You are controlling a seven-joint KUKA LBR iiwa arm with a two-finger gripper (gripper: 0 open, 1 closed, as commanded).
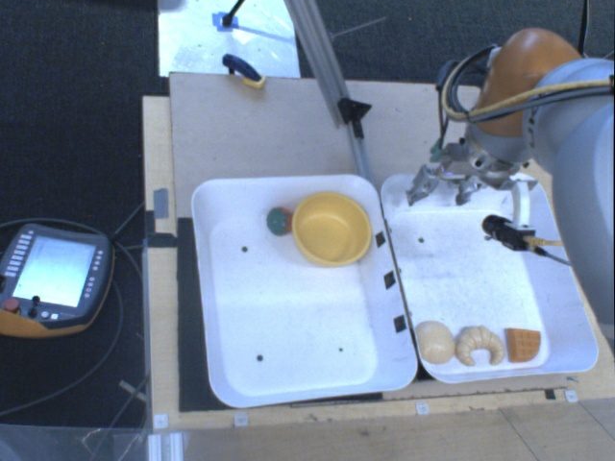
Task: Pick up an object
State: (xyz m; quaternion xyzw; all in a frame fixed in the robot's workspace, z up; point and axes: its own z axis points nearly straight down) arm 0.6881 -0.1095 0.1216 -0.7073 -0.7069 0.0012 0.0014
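The grey arm comes in from the right, its orange band bent over the far edge of the right bin. The wrist points down and to the left, so the claw hangs just above the bin's far left corner. Its metal fingers are spread apart with nothing between them. A small black cylinder juts from the arm over the bin's far right part.

Along the near edge of the right bin lie three things in a row: a pale round bun, a croissant just beside it, and an orange square cracker at the right end. All three are well apart from the claw.

In the left bin, a yellow bowl sits at the far right, with a small green and red ball touching its left side.
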